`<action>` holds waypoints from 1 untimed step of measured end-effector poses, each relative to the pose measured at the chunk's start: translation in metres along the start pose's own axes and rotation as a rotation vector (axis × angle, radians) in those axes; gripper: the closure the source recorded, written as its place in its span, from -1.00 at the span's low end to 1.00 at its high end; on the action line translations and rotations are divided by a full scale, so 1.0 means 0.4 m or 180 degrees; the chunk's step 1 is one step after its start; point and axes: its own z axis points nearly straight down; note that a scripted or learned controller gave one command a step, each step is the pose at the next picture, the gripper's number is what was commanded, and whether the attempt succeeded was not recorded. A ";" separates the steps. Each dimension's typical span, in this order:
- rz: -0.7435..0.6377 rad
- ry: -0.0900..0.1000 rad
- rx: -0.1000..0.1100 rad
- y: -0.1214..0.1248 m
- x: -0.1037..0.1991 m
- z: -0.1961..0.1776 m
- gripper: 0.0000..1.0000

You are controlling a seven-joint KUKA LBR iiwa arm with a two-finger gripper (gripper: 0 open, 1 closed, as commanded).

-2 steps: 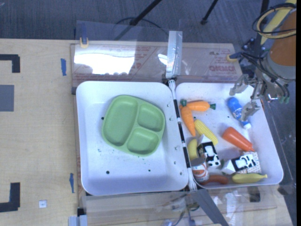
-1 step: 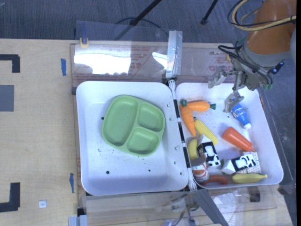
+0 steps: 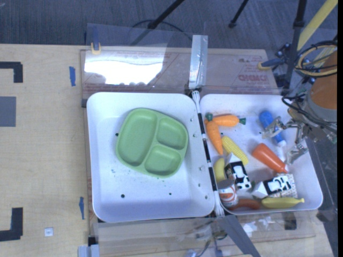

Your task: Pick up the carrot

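Gripper (image 3: 289, 135) hangs over the right bin (image 3: 313, 183) near its right wall, fingers spread apart w/ nothing between them. Blue bottle (image 3: 268, 119) just to its left, orange cone (image 3: 269, 157) just below. Carrot (image 3: 215, 135) lies well apart, at the bin's left edge by the divider, beside a second carrot (image 3: 225, 120) and corn (image 3: 234, 150). Green plate (image 3: 152, 142) sits in the left bin. Judging by this, pick not yet started: reach, grasp & lift all remain.

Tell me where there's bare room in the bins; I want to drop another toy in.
Free: the left bin around the green plate, widest along its near edge and left wall. In the right bin, one patch between the carrots and blue toy. Its near half is crowded.
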 end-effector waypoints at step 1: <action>-0.1078 -0.0004 -0.0016 -0.041 -0.090 -0.232 -1.00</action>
